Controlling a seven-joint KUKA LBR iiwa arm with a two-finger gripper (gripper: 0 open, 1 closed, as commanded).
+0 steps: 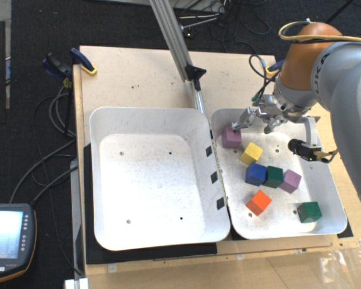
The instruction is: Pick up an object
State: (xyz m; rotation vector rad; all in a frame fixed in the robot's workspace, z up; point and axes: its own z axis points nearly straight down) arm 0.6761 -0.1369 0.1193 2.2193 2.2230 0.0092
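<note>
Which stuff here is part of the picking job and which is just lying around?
Job: hand; purple block; yellow block; blue block; orange block; right bin.
Lying about: left bin; blue clamp; pendant; cables.

Pale bench on a dark floor

A light tan benchtop (pixel 144 77), speckled, sits over black flooring (pixel 30 71). Loose cables (pixel 45 155) trail down the left side, near blue clamps (pixel 63 65) at the bench corner. A slanted metal pole (pixel 171 32) crosses the top, and a screen pendant (pixel 9 239) lies at lower left
</note>
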